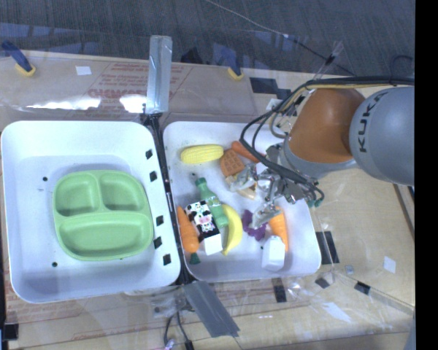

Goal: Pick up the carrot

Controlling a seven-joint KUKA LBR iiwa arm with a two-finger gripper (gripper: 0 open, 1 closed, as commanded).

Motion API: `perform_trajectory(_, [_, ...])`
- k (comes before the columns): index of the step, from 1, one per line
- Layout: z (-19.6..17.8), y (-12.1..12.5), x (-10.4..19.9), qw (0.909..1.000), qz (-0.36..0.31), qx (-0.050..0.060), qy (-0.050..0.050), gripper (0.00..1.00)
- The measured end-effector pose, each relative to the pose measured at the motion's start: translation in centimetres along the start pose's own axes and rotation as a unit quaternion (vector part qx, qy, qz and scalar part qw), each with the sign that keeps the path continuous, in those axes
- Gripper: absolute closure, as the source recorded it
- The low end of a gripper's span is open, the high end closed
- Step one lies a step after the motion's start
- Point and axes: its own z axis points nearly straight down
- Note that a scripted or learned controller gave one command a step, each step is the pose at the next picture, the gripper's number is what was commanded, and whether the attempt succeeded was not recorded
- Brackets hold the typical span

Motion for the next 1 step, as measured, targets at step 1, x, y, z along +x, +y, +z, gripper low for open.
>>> perform_trajectory(1, [-0.08,1.49,5.76,0.9825,-0.186,0.001,-0.001,0.0])
